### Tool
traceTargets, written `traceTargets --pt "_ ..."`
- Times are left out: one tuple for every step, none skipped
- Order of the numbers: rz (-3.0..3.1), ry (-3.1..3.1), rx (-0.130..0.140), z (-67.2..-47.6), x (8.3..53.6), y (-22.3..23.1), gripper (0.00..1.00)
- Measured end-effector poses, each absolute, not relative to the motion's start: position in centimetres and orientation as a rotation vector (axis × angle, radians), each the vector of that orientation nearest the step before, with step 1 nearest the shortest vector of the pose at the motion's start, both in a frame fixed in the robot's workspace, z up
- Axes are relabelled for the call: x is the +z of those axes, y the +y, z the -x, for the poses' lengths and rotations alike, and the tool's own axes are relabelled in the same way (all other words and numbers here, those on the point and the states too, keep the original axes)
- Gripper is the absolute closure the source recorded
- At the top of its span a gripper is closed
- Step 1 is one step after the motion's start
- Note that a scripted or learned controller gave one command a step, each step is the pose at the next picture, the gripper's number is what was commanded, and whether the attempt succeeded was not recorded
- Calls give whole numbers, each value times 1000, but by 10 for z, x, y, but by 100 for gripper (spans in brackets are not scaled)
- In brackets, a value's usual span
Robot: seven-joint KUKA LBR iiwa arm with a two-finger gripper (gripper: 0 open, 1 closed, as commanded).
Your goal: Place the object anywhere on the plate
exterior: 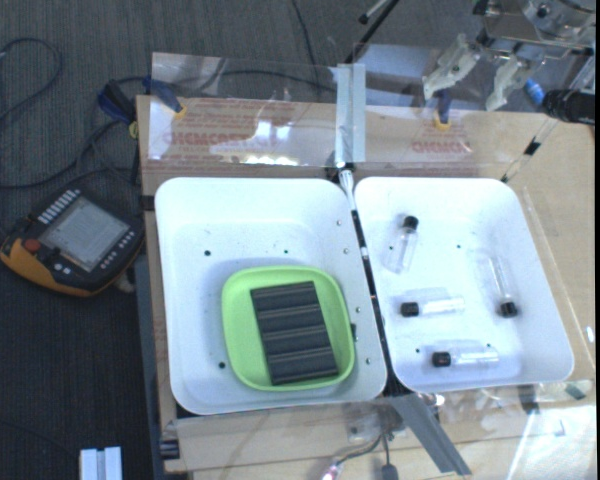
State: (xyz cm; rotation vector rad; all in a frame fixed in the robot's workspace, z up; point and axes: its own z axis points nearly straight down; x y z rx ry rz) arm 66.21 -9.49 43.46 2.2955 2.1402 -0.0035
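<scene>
A green square plate (237, 313) lies in the left white bin (185, 268), toward its front. A dark grey ribbed block (294, 332) rests flat on the plate and covers most of its middle. Several clear vials with black caps lie in the right bin (540, 258): one (405, 240) near the back left, one (432, 308) in the middle, one (464, 357) at the front and one (498, 283) at the right. My gripper (467, 90) hangs high beyond the right bin's back edge, open, with nothing between its pale fingers (448, 71).
A clear plastic wall (250, 118) stands behind both bins, with a metal post (350, 118) between them. A teach pendant (70, 243) and cables lie on the floor at the left. The bench's wooden top (565, 168) shows at the right.
</scene>
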Motion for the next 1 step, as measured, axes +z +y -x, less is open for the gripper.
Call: traceTargets --pt "-2255 2184 -4 -669 434 -123 0"
